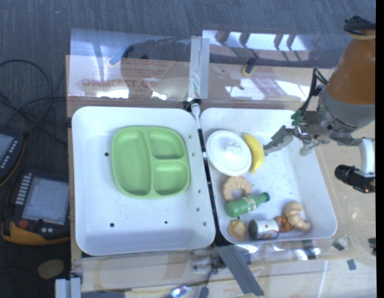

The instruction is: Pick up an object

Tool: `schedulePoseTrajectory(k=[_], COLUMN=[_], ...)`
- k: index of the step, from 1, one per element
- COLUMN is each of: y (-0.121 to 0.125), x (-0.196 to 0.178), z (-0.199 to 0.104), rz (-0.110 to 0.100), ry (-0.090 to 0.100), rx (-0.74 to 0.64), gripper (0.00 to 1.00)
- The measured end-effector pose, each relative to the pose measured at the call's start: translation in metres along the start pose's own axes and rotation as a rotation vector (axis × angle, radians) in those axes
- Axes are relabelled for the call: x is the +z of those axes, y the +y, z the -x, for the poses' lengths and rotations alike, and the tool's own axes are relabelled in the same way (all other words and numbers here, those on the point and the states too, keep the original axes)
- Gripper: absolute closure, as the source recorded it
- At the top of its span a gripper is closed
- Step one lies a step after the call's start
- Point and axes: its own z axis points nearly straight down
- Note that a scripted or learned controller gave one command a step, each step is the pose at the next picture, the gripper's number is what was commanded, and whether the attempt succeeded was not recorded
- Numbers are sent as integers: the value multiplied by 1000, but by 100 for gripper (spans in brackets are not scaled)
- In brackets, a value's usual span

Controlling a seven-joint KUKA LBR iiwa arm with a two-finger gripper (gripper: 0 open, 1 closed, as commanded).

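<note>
Single fixed camera, mounted above the bench, looking down at a slant. Far side of the bench lies toward 12 o'clock, near edge toward 6 o'clock. Both white bins fall within frame: left bin point(80, 185) toward 9 o'clock, right bin point(316, 191) toward 3 o'clock. The arm point(356, 73) enters from 2 o'clock. Range is moderate; surrounding floor point(30, 30) is visible at 9 through 12 o'clock.
</note>
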Motion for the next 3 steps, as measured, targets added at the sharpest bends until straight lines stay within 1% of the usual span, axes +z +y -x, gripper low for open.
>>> schedulePoseTrajectory(k=[1, 2, 3], y=[111, 107, 107], x=[70, 160, 164], z=[-4, 18, 28], rz=[-1, 15, 25], ry=[-3, -4, 1], rx=[-11, -47, -2], gripper=[0, 0, 0])
